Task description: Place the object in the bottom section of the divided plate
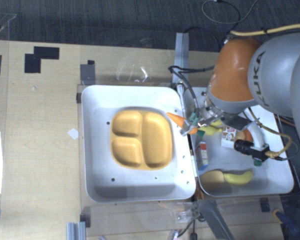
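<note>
Arm's orange band fills top right, gripper clamped on a carrot above the left bin's right rim, beside the yellow divided plate.

Small orange carrot-shaped object tilting at the left bin's right edge, beside yellow three-section divided plate.

A yellow divided plate sits in the white left bin. Near its right edge is an orange carrot. The right bin holds a yellow banana. The bench is pale wood.
</note>
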You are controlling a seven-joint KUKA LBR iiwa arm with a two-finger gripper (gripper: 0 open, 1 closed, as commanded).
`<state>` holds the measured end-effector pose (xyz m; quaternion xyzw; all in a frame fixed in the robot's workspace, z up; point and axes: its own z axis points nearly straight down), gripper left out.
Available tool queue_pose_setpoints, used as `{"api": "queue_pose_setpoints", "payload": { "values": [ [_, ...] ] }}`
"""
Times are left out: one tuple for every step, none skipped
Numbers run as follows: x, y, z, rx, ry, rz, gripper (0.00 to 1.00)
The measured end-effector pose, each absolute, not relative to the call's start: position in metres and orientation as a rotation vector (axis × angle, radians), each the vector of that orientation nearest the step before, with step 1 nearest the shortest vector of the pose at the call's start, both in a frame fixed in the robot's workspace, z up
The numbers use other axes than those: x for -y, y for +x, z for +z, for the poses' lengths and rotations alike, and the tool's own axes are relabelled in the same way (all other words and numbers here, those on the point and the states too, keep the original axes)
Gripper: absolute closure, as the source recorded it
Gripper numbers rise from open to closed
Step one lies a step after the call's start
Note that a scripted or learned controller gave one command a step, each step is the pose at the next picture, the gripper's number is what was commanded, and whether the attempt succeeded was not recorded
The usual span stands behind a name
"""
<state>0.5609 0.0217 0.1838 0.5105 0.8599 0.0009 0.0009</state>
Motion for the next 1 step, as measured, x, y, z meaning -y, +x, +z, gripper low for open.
{"api": "queue_pose_setpoints", "payload": {
  "values": [
    [-0.0217,0.5610,0.1839,-2.700,1.603,0.003,0.00]
  ]
}}
